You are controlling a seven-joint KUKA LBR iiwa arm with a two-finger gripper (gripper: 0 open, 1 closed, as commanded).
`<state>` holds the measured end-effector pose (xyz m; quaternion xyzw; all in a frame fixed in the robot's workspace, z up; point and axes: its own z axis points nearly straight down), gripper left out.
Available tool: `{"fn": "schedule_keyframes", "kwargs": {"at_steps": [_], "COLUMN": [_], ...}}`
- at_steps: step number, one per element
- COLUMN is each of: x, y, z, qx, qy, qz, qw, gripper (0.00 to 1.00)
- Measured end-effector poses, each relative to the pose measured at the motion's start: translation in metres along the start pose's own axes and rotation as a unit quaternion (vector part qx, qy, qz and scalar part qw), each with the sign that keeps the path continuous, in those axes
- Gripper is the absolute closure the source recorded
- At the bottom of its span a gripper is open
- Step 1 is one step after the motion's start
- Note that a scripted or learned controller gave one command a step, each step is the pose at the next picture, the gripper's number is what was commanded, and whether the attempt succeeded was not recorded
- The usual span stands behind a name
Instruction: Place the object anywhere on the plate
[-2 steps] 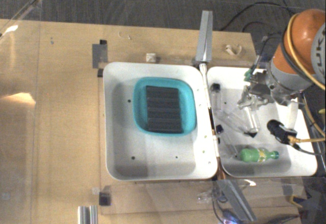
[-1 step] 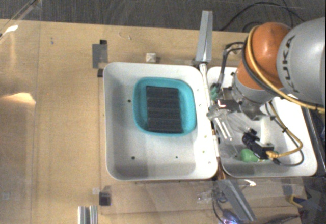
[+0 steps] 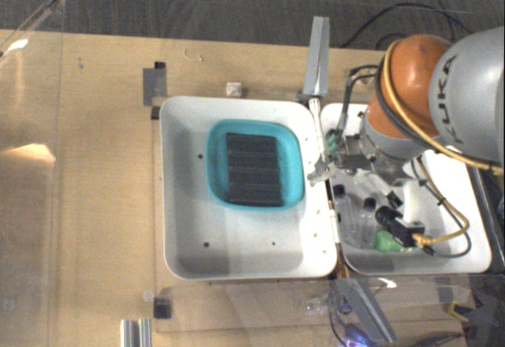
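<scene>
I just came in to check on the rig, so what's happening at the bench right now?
A grey KUKA arm reaches in from the right and hangs over the right bin, its gripper down low inside it. A small green object lies near the bin's front edge, close to the gripper. The teal plate, with a dark ribbed insert, sits in the left bin with nothing else on it. So the placing is not yet done.

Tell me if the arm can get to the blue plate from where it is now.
Probably yes. The plate lies open in the left bin, nothing above it. The arm hangs over the right bin, with just the low rims between them.
</scene>
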<state>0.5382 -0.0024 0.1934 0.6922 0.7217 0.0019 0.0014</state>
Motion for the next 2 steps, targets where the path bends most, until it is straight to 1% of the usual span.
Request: {"fn": "schedule_keyframes", "kwargs": {"at_steps": [1, 2], "x": [0.039, 0.094], "y": [-0.003, 0.012], "z": [-0.018, 0.009], "qx": [-0.001, 0.001], "qy": [0.000, 0.000], "qz": [0.010, 0.038], "qw": [0.9999, 0.9993], "gripper": [0.00, 0.00]}}
